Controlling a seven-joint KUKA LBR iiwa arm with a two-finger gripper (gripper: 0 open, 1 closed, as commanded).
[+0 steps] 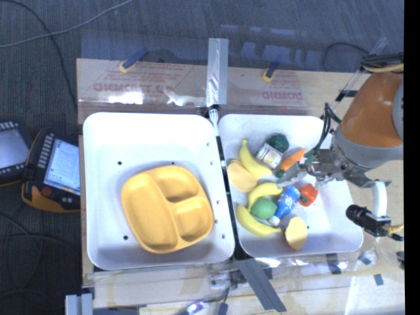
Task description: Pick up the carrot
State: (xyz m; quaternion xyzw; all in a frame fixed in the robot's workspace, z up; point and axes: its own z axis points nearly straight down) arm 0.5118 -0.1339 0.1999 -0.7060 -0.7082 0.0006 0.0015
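Note:
The carrot [291, 158], short and orange, lies tilted in the right bin [341, 223] beside a small can [268, 154]. My gripper [307, 170] reaches in from the right, low over the bin, with its tip right at the carrot's lower right end. Its grey body blocks the spot where the two meet, so I cannot tell if they touch. The arm's orange band [371, 110] rises behind it.
Packed around the carrot are several bananas [247, 157], a green ball [264, 208], a blue bottle [287, 201], a red piece [307, 194], a dark green item [278, 141] and a yellow fruit [296, 232]. The left bin [105, 143] holds a yellow divided tray [167, 205].

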